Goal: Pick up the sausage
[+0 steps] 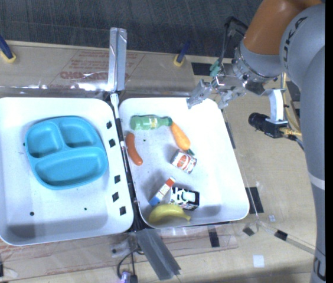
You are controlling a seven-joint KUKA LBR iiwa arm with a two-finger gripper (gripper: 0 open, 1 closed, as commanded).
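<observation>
The sausage (133,148) is a small reddish-orange link lying near the left wall of the right bin (231,175). My gripper (209,97) hangs over the bin's back right corner, well to the right of and behind the sausage. Its two fingers are spread apart with nothing between them, so it is open.
The right bin also holds a green bottle (150,122), a carrot (181,137), a small can (184,162), a banana (167,213), a black-and-white carton (184,198) and a small tube (162,192). A blue divided plate (66,152) lies in the left bin (1,175).
</observation>
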